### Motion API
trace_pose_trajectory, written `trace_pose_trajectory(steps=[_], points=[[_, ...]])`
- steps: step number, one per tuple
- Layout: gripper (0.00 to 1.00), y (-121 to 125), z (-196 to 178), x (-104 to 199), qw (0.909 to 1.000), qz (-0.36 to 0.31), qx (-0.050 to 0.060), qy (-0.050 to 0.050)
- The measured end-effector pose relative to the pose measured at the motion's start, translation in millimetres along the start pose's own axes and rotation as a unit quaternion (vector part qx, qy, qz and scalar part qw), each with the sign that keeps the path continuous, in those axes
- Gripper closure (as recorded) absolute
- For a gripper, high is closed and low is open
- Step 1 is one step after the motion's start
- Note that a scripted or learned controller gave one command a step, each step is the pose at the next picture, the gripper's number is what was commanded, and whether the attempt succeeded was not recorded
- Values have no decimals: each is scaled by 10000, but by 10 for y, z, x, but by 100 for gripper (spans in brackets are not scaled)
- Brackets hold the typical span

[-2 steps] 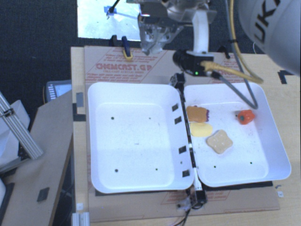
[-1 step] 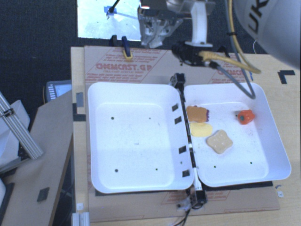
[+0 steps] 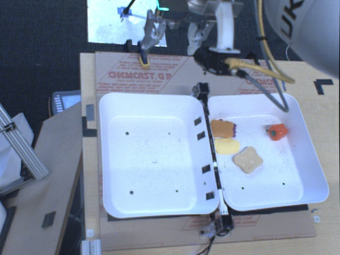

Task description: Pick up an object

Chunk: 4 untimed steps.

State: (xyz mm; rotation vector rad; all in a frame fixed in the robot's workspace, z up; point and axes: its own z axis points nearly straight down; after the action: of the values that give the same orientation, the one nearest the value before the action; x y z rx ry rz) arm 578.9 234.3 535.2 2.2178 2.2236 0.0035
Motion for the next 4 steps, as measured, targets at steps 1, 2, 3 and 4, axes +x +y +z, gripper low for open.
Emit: trace_pose_trajectory(steps=[1,2,3,4], points=[[100,1,-117,3,10000,-16,-16,5],[0,1,-112,4,10000,-19,-10,4],[100,2,-228,7,10000,-35,-25,10],[100,396,25,-9,10000,18,11,-9]])
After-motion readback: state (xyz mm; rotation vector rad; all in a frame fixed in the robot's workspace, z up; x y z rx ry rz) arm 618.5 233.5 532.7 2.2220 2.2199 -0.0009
